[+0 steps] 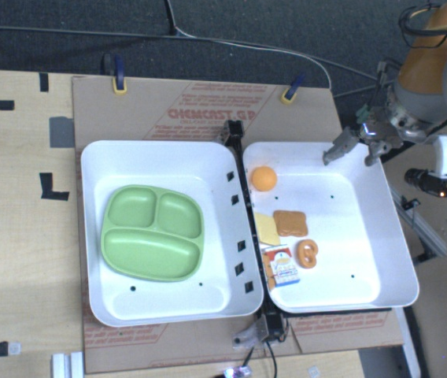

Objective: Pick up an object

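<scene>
Two shallow white bins sit side by side on a cardboard sheet (208, 109) laid over the desk (19, 235). The left bin (97, 164) holds a green divided plate (153, 232) with three compartments, lying flat toward the bin's left half.

The right bin (365, 242) holds a small cluster along its left side, close to the shared wall. An orange ball (264, 179) lies highest in the frame, apart from the rest. Below it a pale yellow slice (264, 228) lies just beside a brown toast-like piece (290, 223), the two touching or overlapping. Lower still are a small orange pretzel shape (308, 253) and a red and white packet (280, 267); its print is too small to read.

The hand (356, 149) is at the upper right of the frame, over the top rim of the right bin, well apart from the objects. Its two fingers are spread and nothing sits between them. The arm (424, 69) is cut off by the frame's right edge.
</scene>
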### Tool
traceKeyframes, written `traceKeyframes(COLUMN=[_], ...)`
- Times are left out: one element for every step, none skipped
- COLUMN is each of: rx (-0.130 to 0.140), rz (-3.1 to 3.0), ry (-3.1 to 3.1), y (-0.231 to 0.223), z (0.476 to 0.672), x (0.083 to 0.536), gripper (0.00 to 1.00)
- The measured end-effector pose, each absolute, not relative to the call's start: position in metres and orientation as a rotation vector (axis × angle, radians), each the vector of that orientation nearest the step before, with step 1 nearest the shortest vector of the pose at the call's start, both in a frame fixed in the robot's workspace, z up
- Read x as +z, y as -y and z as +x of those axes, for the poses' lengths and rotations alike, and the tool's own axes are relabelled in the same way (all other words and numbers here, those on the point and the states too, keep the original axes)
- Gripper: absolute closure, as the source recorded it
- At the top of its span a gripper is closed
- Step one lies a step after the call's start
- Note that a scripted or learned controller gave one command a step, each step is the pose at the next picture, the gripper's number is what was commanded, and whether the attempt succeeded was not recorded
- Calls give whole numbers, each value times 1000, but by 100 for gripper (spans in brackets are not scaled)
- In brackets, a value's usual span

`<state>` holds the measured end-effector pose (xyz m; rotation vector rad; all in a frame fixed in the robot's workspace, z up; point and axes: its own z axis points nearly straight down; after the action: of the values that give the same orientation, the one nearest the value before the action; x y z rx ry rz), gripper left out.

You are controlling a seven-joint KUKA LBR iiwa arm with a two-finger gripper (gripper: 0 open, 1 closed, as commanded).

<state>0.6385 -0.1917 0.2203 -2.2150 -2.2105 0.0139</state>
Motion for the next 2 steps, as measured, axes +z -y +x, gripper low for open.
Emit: traceKeyframes(rx=[2, 8], rz=[-2219, -2217], ry=[2222, 2219], y=[191, 194], z=[641, 641], x=[229, 165], gripper=[0, 0])
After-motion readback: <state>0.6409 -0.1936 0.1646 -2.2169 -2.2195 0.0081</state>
